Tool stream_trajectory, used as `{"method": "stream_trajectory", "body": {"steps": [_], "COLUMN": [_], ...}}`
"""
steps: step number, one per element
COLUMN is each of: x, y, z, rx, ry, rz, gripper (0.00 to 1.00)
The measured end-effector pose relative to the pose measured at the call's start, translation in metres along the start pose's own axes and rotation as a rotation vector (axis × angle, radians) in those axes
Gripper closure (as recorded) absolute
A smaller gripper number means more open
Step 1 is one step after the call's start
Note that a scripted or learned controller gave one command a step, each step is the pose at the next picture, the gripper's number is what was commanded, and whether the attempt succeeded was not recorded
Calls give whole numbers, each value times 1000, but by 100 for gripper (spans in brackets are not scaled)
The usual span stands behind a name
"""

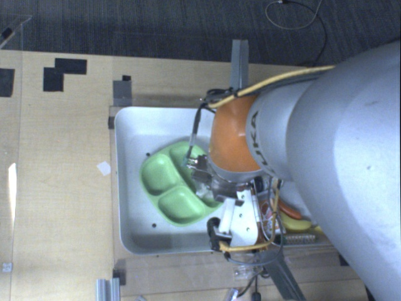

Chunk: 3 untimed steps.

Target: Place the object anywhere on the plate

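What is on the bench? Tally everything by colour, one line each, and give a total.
Green: 1, the divided green plastic plate
White: 1, the shallow white bin holding it
Yellow and red: 1, a partly hidden yellow and red item beside the arm; what it is cannot be told
Total: 3

You're looking down from one fixed camera above the bench (62, 187), tilted slightly. It sits close enough that the arm (326, 155), entering from the right, blocks much beside the white bin (128, 168). Carpet lies beyond the bench's far edge.
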State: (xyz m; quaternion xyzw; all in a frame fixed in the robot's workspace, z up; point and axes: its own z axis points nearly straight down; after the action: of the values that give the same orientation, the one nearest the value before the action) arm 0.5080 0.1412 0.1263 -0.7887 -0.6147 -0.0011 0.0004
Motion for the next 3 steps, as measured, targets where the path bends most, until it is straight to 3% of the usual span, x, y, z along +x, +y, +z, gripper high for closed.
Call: {"method": "stream_trajectory", "body": {"steps": [1,2,3], "x": [-34,24,64], "y": [16,-28,-24], "z": [-81,-12,32], "rx": [-3,3,-12], "ry": [0,-2,8], "rz": [25,-140,125], "gripper": [100,100,100]}}
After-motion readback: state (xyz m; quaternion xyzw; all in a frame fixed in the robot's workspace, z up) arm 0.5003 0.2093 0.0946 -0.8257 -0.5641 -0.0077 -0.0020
